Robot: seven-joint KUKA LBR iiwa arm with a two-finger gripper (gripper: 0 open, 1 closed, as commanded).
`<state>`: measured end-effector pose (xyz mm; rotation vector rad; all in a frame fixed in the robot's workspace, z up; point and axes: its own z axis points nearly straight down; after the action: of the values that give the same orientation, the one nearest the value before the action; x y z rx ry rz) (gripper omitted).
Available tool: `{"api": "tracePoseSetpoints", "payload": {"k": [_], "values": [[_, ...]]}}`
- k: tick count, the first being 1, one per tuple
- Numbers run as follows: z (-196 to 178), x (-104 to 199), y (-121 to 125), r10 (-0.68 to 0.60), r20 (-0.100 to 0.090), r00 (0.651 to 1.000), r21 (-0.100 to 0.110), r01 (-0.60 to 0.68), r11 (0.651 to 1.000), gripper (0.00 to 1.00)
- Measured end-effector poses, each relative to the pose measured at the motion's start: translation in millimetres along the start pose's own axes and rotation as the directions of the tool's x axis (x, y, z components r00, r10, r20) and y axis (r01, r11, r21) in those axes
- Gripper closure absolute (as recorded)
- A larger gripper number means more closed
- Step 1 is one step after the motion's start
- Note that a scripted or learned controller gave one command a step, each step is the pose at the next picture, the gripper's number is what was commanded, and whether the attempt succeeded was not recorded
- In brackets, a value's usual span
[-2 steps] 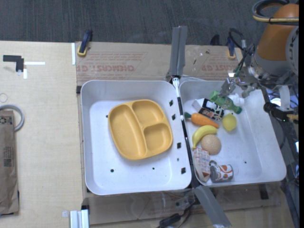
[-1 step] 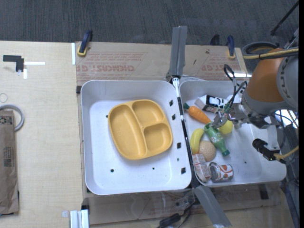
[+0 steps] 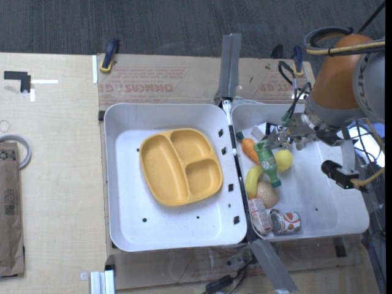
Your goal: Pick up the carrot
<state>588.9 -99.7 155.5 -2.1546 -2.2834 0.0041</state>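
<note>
- Carrot (image 3: 248,150) lies in the right bin (image 3: 331,216), near its left wall toward the back; long axis runs diagonally, back-left to front-right.
- Gripper (image 3: 277,136) hovers just right of the carrot, slightly behind it; the carrot lies to its left. Cannot tell whether it is released or clenched; nothing seen held.
- Green bottle (image 3: 267,162) lies right against the carrot's right side, between carrot and lemon (image 3: 283,159); likely obstruction to a clean grasp.
- Banana (image 3: 253,181), potato (image 3: 266,194), can (image 3: 285,222) crowd nearer the front.
- Yellow divided plate (image 3: 181,165) sits in the left bin (image 3: 122,182), well apart.
</note>
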Motion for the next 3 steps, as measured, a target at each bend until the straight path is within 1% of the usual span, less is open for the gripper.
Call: {"api": "tracePoseSetpoints", "payload": {"k": [1,2,3], "values": [[-35.1,79.6,-36.6,0.015,0.0,1.0,0.0,-0.015,1.0,0.0],[-43.2,78.2,-36.7,0.018,0.001,1.0,0.002,-0.018,1.0,1.0],[-223.0,66.0,2.4,-0.031,0.003,1.0,-0.002,0.031,1.0,1.0]]}}
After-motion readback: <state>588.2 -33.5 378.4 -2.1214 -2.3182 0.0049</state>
